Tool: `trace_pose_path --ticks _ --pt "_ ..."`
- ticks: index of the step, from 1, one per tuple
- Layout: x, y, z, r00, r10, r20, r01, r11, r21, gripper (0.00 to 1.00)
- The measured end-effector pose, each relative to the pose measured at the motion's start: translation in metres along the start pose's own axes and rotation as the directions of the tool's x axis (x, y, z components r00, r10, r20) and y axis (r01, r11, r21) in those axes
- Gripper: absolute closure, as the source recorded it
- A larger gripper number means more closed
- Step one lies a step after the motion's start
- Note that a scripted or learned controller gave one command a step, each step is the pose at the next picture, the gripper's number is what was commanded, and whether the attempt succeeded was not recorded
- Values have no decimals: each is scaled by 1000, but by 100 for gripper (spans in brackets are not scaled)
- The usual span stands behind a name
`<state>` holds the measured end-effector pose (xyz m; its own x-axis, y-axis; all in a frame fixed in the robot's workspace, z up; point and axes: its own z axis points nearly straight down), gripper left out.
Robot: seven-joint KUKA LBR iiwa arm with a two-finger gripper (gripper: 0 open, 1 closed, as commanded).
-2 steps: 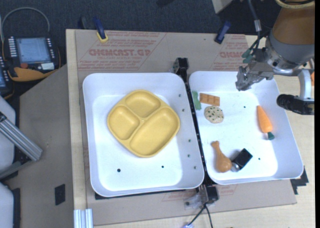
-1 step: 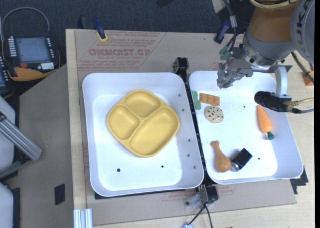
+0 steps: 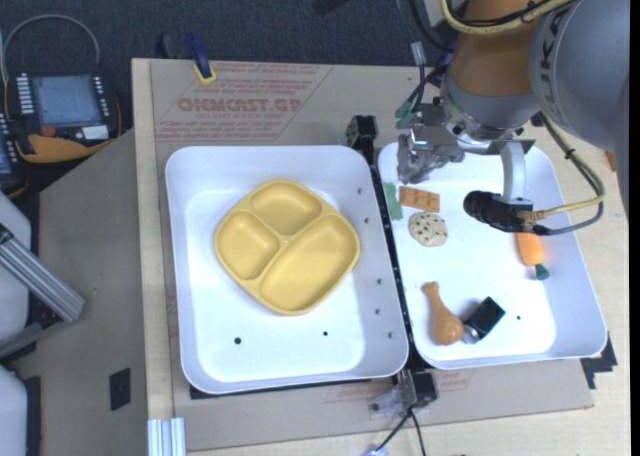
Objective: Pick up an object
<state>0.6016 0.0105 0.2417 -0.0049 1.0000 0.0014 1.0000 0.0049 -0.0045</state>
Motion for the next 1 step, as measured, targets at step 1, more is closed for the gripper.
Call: trace_pose_path --ticks 1 --pt "51 9 2 1000 0 1 0 1000 -6 100"
